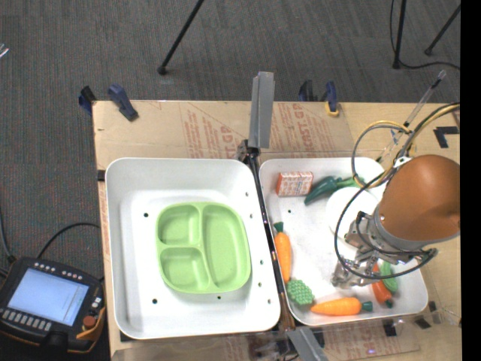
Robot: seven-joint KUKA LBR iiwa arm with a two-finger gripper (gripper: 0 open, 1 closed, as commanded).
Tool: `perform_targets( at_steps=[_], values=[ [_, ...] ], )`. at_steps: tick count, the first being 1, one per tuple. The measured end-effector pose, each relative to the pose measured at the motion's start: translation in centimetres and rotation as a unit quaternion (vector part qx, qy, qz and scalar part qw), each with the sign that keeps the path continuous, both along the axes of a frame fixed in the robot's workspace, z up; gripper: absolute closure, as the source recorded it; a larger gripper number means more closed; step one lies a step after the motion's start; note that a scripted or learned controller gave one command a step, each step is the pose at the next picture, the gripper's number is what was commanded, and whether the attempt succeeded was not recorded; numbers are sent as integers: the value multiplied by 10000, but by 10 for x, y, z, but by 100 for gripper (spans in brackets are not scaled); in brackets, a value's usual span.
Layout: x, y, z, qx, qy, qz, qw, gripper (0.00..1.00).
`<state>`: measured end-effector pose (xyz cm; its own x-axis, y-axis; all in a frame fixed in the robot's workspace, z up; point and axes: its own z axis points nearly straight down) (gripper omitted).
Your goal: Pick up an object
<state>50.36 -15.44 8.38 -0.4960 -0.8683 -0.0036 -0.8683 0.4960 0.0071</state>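
- Camera view from above: the arm leans in from the right, its orange band bulging over the right bin (301,318), wrist pointing steeply down
- The gripper (352,275) sits low among the toys, near the bin floor; I can't tell its finger state from here
- Closest candidates: a carrot (340,306) lying just below it, another carrot (282,253) by the divider, a green knobbly toy (301,292) between
- Looks like the reaching-down step, nothing lifted yet
- Next, I'd guess, it needs to settle over one toy, close and rise
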Motion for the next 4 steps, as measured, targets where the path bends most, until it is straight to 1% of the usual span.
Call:
perform_targets(
  at_steps=[1, 2, 3, 4],
  values=[
    [-4, -33, 0, -5, -3, 235, 9997, 100],
    [-28, -22, 0, -9, 12, -585, 9983, 100],
    [-20, -56, 0, -7, -1, -285, 9996, 100],
    [-17, -52, 1, -5, -19, 549, 9985, 100]
  ],
)
